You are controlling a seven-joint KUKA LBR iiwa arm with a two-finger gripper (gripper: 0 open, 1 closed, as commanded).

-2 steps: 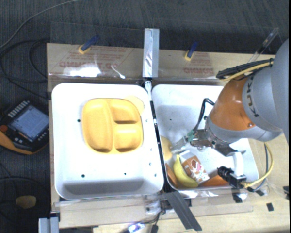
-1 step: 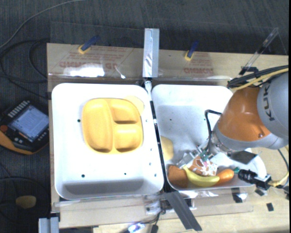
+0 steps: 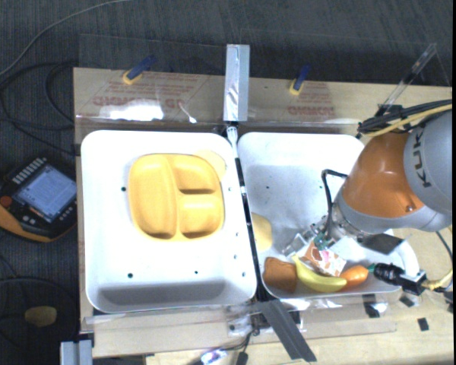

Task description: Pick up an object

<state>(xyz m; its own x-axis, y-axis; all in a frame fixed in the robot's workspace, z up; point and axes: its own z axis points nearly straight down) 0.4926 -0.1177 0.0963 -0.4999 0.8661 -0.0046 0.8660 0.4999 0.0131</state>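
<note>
My gripper is down in the right bin, near its front, under the orange wrist band. Just below it lies a small colourful packet, touching or nearly touching the gripper. A yellow banana curves along the front wall. At the banana's left end sits a brown rounded piece, and an orange carrot-like piece lies at its right end. A pale yellow round piece rests against the bin's left wall. The arm hides the bin's right part.
The left bin holds a yellow divided tray upside toward its back. A metal divider post stands behind the bins. A handheld pendant lies on the floor at left. The back half of the right bin is bare white.
</note>
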